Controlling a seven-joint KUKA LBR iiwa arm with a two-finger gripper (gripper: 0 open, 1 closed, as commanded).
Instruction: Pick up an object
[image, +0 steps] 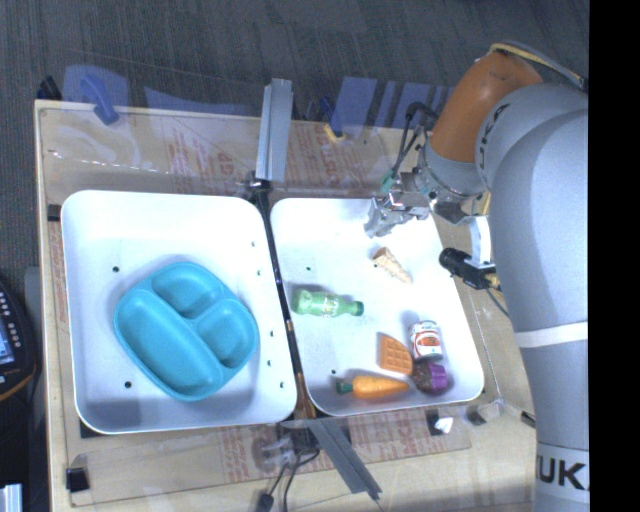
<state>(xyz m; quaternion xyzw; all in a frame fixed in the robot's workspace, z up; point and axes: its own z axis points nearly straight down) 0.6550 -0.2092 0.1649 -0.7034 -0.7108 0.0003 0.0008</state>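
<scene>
Pale wooden bench (150, 150) with red printed markings, seen from above at a slant. Bearing two shallow white plastic bins side by side, touching along their inner rims: left bin (90, 215), right bin (330, 215). Upright grey metal bar (273, 125) at the far edge, between the bins; grey bracket (340, 455) at the near edge.

Smooth glossy white plastic bins (100, 220), a matt blue plastic divided plate (185, 330), a translucent green plastic bottle (325, 304), a shiny metal gripper (385, 215) on a satin grey arm (540, 200), an orange band (470, 105) with a soft sheen
</scene>
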